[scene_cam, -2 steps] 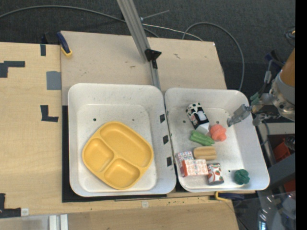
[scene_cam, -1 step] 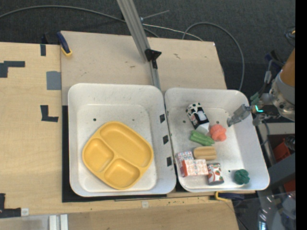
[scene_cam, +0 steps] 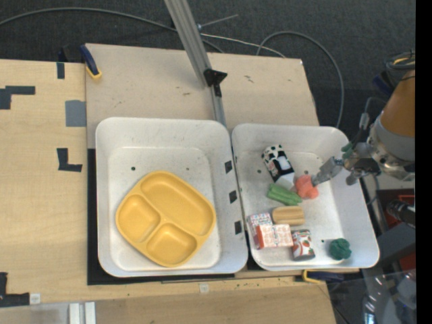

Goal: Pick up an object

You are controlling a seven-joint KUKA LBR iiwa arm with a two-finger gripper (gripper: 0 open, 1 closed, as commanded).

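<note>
While the grey two-finger gripper (scene_cam: 329, 170) hangs low over the right white shallow bin (scene_cam: 351, 245), finger spacing cannot be judged from this angle. Its tip sits just beside a small red-orange rounded toy (scene_cam: 308, 187), which touches a green pod-shaped toy (scene_cam: 284, 195). Nearby lie a black-and-white cow figure (scene_cam: 277, 162), tan bun (scene_cam: 289, 215), printed cartons (scene_cam: 272, 235) and dark green lump (scene_cam: 339, 248). Left bin (scene_cam: 108, 140) holds a yellow divided tray (scene_cam: 165, 216).

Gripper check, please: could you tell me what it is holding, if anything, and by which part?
Nothing is visibly held: the gripper hangs over the right bin, just beside the red object.
</note>
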